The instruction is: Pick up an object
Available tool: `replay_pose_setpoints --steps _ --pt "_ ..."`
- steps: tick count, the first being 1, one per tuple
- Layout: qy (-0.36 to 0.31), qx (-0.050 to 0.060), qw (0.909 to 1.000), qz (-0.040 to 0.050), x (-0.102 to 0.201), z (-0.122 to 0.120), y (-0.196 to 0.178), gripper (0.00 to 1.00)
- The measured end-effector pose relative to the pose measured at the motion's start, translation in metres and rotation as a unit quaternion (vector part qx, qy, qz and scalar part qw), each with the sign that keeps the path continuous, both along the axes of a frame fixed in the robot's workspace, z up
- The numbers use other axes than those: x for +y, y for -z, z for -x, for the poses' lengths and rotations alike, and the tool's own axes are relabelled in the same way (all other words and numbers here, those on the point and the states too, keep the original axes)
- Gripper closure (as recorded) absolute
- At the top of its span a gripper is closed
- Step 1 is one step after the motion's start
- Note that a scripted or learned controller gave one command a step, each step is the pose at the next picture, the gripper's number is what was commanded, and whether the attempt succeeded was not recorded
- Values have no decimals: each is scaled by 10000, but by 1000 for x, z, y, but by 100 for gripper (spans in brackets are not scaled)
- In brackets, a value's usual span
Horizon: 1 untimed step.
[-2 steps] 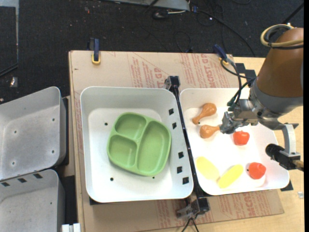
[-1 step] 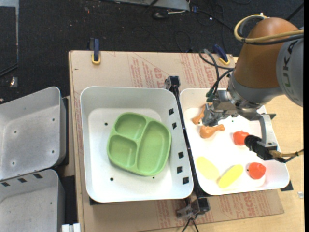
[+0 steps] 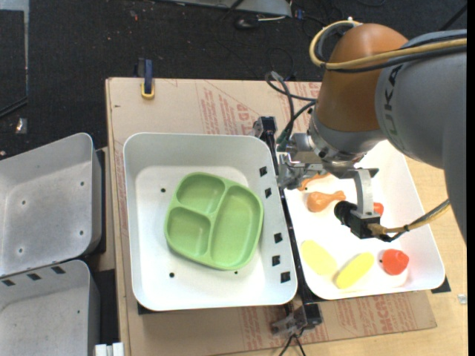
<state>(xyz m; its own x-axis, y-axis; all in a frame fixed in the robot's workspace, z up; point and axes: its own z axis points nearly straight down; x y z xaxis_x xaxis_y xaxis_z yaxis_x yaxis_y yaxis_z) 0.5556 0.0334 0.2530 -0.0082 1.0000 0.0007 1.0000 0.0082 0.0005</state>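
The gripper (image 3: 303, 163) hangs just right of the green plate (image 3: 215, 221), over the next bin (image 3: 415, 199); spread or pressed together, I cannot tell. An orange pear (image 3: 325, 199) lies right of the plate, two yellow pieces (image 3: 318, 258) nearer its lower right, nothing visibly held.

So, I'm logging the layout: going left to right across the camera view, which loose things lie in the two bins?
Green divided plate → yellow oval piece → longer yellow piece → red-orange piece. The pale orange pear-shaped piece lies farther back over the same span as the yellow oval piece, so it is left out.
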Motion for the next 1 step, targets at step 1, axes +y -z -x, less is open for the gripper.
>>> replay_pose_setpoints --steps 1 --pt "-3 -9 10000 -4 57 -18 1 100"
